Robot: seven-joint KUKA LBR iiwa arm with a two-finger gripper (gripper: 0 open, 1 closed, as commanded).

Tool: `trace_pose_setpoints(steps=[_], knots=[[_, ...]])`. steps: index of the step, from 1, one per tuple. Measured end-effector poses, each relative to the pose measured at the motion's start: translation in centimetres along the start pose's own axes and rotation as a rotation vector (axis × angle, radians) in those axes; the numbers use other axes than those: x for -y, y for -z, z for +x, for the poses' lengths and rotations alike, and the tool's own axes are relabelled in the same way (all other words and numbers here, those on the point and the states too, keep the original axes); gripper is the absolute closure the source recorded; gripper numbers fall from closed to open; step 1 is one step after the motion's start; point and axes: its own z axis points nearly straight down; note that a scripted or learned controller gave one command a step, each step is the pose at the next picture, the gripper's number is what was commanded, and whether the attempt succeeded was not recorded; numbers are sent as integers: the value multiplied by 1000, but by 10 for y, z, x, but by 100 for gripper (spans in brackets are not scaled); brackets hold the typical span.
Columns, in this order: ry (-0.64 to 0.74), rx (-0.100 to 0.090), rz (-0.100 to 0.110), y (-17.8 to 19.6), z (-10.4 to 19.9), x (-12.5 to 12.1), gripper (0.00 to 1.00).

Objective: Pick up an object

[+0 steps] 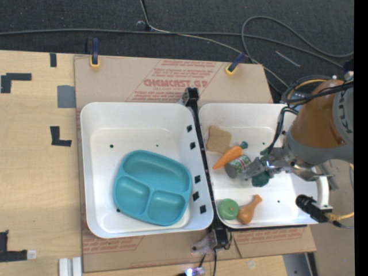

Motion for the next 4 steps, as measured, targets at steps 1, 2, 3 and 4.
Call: trace_pose_setpoints(steps=[1, 2, 3, 4], knots=[[1, 0, -1, 53, 7, 7, 100], [1, 0, -1, 93, 7, 5, 100], [7, -3, 3, 95, 67, -4, 100], [6, -2, 5, 82, 125, -9, 100]])
